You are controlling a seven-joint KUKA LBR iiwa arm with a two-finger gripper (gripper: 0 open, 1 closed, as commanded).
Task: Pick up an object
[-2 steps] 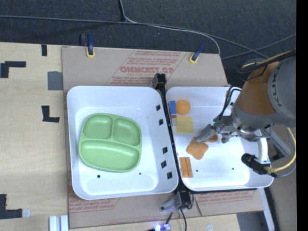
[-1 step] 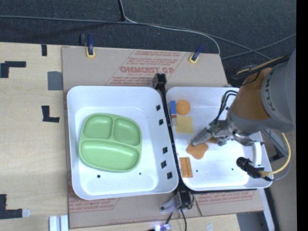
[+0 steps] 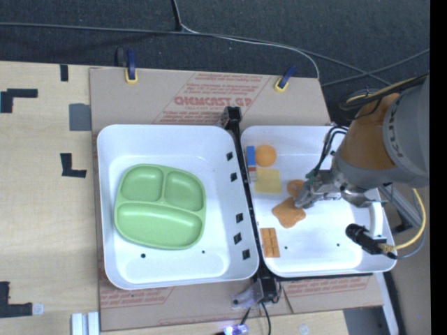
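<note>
Camera view: end effector (image 3: pixel 303 197) low in the right bin (image 3: pixel 328 253).
Its tip touches the tan toy piece (image 3: pixel 288 213); whether it grips, I cannot tell.

Flat orange-brown piece (image 3: pixel 288 213), lying in right bin (image 3: pixel 318 253), centre-left

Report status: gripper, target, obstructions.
Gripper low in right bin, at the orange-brown piece. Grasp unconfirmed. Yellow block and orange ball close by.
</note>
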